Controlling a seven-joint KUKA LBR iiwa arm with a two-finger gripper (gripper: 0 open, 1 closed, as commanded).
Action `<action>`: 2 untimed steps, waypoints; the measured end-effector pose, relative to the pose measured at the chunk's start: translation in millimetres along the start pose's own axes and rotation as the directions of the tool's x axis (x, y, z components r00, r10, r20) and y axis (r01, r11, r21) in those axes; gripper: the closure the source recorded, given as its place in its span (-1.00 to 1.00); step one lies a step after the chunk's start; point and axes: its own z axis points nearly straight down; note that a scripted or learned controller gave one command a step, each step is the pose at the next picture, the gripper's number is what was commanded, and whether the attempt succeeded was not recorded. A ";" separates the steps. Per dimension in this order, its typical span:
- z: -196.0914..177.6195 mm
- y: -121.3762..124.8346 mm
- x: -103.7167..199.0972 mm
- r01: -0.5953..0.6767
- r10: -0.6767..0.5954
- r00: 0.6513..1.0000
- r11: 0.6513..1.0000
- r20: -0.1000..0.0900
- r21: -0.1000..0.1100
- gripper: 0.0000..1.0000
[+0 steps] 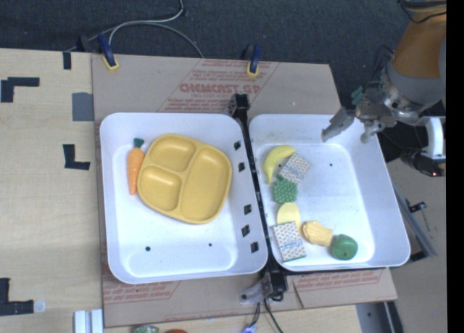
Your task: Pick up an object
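Front of right bin: green ball (344,247) in the near right corner, corn cob (316,233) touching it on the left, patterned packet (288,241) just left of that by the divider
Right bin (377,201): white, shallow, its toys crowded along the left side
Middle of that row: pale yellow piece (288,214) above the packet, green bumpy piece (285,191) above that
Far end of the row: banana (275,159) with a second patterned packet (294,169) resting against its right side
My hand (349,125): over the far right corner of the right bin, well apart from every toy, nothing in it; the two fingers (333,128) look spread, one grey tip over the rim
My arm (419,52): comes in from the right, orange band above the wrist
Left bin (116,201): yellow divided plate (183,178) in the middle, carrot (134,167) upright-lying just beside its left edge
Desk (43,179): pale wood, brown cardboard under both bins, two clamps at its far edge
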 end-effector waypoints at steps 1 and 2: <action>72.5 42.5 70.6 0.001 -0.001 1.000 1.000 -0.002 0.002 -1.00; 133.0 40.7 70.3 0.000 0.000 1.000 1.000 0.000 0.002 -1.00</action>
